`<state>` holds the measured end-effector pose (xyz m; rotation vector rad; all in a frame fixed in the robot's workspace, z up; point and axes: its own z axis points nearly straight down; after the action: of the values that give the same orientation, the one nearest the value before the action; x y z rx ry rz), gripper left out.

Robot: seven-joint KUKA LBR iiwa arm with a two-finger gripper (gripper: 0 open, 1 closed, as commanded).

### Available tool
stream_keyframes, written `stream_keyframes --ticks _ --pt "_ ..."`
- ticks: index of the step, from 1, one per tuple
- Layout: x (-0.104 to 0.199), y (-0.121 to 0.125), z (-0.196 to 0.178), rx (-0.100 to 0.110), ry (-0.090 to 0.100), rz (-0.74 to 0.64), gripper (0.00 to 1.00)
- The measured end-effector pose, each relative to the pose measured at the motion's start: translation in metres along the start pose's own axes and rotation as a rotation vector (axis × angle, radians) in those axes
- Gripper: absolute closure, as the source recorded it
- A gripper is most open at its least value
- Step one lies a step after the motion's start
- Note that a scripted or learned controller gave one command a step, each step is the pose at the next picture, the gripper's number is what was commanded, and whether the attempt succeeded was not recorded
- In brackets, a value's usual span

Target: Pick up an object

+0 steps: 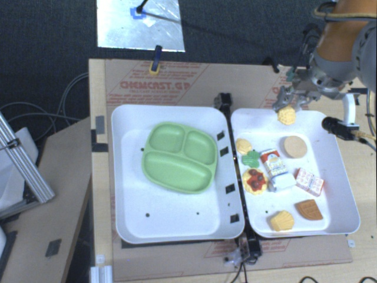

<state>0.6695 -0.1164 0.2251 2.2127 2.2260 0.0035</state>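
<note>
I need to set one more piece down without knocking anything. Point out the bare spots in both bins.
Left white bin: a bare floor strip runs along the near edge and both near corners, in front of the green divided plastic plate. Right white bin: bare by the right wall, beyond the round tan disc and brown toast piece. Its middle is crowded.

arm: grey casing | orange band above wrist | black cables
</note>
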Motion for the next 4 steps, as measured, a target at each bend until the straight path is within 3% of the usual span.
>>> stream_keyframes --ticks 3,4 --pt "0.127 -0.108 0.003 0.006 0.002 -0.001 1.0" --pt "0.119 -0.108 0.009 0.004 0.001 0.005 1.0"
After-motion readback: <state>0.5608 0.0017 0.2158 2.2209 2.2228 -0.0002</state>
